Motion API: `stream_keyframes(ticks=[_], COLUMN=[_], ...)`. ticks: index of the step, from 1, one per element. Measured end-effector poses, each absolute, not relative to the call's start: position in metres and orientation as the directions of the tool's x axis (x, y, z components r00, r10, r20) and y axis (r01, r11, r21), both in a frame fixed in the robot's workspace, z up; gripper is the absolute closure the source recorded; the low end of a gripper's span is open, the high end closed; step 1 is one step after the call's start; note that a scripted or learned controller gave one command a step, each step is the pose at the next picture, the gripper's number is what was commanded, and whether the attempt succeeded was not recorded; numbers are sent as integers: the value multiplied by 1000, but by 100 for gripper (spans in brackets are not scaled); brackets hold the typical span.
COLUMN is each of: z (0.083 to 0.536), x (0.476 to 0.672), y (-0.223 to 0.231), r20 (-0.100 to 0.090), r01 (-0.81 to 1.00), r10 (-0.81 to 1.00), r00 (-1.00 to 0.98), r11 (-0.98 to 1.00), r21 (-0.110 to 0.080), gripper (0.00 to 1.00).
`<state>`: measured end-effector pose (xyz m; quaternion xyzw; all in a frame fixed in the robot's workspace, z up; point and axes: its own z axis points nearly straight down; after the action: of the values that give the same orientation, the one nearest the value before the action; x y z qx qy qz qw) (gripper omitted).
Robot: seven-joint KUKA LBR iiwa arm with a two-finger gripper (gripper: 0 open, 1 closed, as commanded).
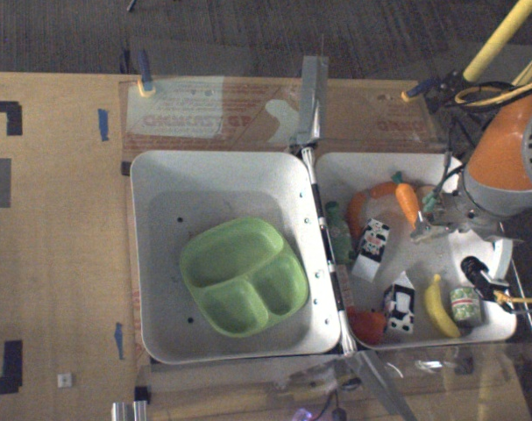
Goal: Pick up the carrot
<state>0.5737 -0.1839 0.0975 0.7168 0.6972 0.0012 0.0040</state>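
The carrot (407, 203) lies far back in the right bin (336, 175), with the gripper (429, 218) just beside it. It could slip, or the orange thing (367, 203) beside it gets grabbed.

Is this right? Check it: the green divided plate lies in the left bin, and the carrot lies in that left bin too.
Not quite. The camera view shows the green plate in the left bin, but the carrot lies in the right bin, close to the hand.
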Motion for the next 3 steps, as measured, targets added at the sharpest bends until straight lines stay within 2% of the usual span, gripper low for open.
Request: stream_keyframes(ticks=[1, 2, 3], z=[92, 90, 91], x=[666, 662, 659], y=[-192, -195, -150], r20=[-3, -7, -23], r01=[958, 957, 890], r10=[958, 957, 890], r00=[287, 290, 455], r11=[-287, -290, -455], r21=[-10, -24, -24], gripper=[100, 0, 0])
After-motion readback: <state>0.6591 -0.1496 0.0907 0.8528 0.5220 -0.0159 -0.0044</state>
